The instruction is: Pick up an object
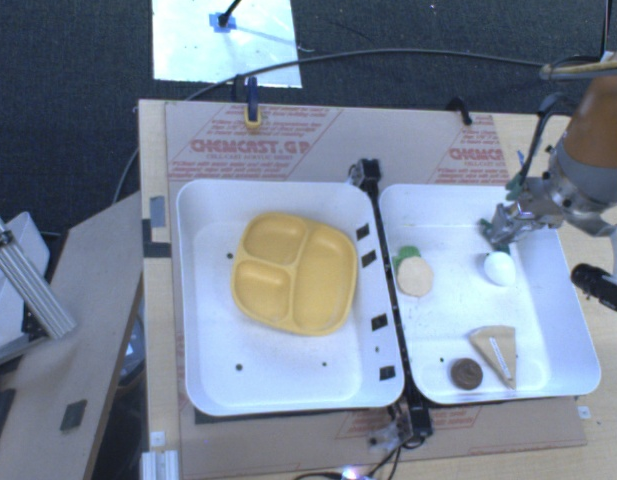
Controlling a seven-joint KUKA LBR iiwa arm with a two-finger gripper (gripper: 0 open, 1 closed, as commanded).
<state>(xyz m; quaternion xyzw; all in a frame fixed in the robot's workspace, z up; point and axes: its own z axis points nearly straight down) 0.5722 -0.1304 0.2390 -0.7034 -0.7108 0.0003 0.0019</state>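
In the right bin (548,368) lie a white egg-shaped object (499,267), a tan round piece (415,276) with a green piece (406,255) peeking out behind it, a brown disc (466,373) and a tan wedge (496,352). My gripper (501,227) hangs over the bin's upper right part, just above and slightly left of the white egg. Nothing shows between its fingers. The arm's orange band and grey wrist reach in from the right edge.
The left bin (208,368) holds a yellow divided tray (294,272). A black-marked divider (383,288) runs between the two bins. Cardboard lies under the bins, and a black cable crosses the dark floor behind them.
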